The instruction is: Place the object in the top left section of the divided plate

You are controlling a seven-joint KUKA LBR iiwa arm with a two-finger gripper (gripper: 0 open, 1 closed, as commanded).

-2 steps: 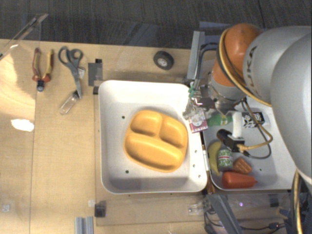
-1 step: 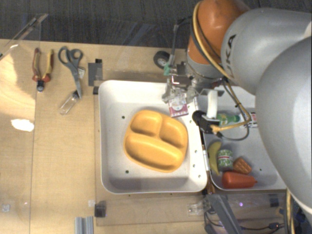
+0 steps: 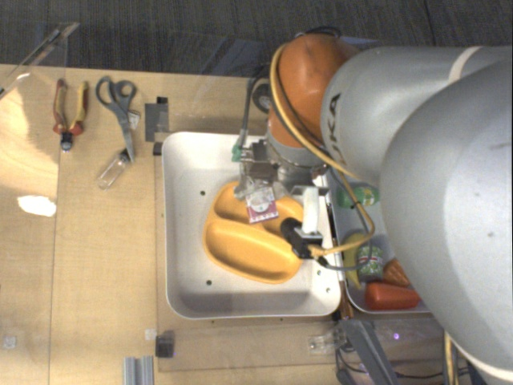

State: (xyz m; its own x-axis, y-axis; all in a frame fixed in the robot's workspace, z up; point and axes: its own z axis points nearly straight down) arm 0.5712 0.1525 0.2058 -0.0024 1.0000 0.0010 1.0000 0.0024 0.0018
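Two bins: two white bins sat side by side on the tabletop; the left bin held the plate.
Plate: a yellow divided plate lay in the left bin, partly hidden by the arm.
Arm: a big grey arm with an orange band reached in from the right and hung over the plate.
End effector: the end effector was low over the top part of the plate; I could not tell if it was spread or pressed together.
Object: a small pink and white thing sat at the end effector's tip, over the plate; I could not tell if it was pinched.
Right bin: the right bin held a red thing and a green thing.
Tools: scissors and red pliers lay on the tabletop, well apart from the bins.
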